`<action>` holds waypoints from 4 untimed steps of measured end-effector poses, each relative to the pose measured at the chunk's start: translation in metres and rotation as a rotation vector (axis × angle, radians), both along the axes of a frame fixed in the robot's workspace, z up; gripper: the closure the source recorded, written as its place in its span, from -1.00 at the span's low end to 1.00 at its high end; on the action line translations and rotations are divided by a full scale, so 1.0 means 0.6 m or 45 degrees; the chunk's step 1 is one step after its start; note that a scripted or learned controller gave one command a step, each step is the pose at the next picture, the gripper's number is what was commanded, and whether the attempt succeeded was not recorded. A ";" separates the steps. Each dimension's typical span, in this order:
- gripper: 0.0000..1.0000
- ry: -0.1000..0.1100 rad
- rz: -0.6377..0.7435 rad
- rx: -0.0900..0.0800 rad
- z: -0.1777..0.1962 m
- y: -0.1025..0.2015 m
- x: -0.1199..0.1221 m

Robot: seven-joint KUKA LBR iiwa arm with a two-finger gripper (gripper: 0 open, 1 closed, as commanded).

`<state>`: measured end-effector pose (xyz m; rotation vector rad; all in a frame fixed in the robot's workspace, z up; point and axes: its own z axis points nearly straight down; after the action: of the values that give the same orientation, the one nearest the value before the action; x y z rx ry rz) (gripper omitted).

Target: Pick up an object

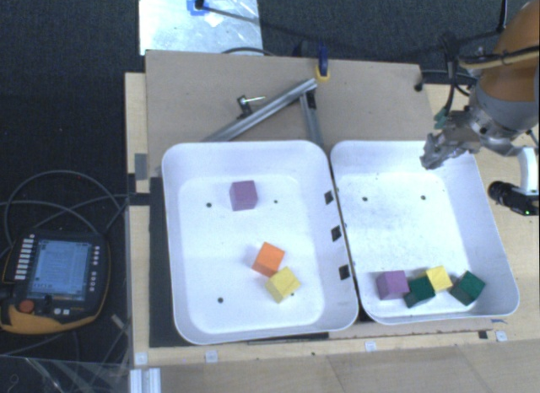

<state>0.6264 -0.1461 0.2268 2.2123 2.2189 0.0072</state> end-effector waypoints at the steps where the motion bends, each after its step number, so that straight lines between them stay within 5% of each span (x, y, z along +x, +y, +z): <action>1: 1.00 0.002 0.002 0.001 0.078 0.000 -0.008; 4: 1.00 0.008 0.011 0.007 0.062 0.282 -0.006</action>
<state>0.6226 0.0229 0.2643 2.2083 2.2346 0.0060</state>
